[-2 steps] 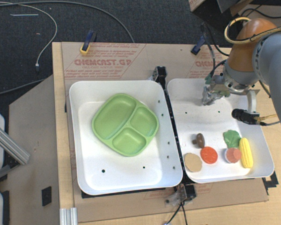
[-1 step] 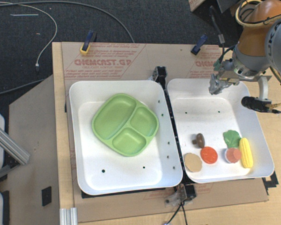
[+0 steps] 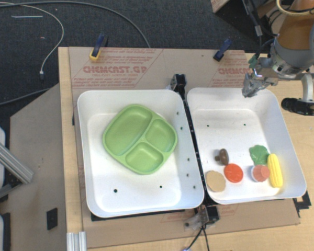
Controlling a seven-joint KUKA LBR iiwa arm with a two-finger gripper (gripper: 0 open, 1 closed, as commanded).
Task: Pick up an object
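Observation:
Several toy foods lie along the near side of the right bin [image 3: 235, 114]: a tan round piece [image 3: 216, 181], a small brown piece [image 3: 222, 155], a red-orange disc [image 3: 233, 173], a green leafy piece [image 3: 259, 153], a pink disc [image 3: 260, 173] and a yellow corn cob [image 3: 275, 170]. My gripper [image 3: 251, 87] hangs over the far rim of the right bin, well behind the foods. Nothing shows between its fingers.
A green divided plate [image 3: 140, 138] rests in the left bin [image 3: 94, 156]. Blue clamps [image 3: 98, 46] [image 3: 222, 49] hold the cardboard sheet at the back. A black clip [image 3: 178, 82] sits between the bins at the far edge.

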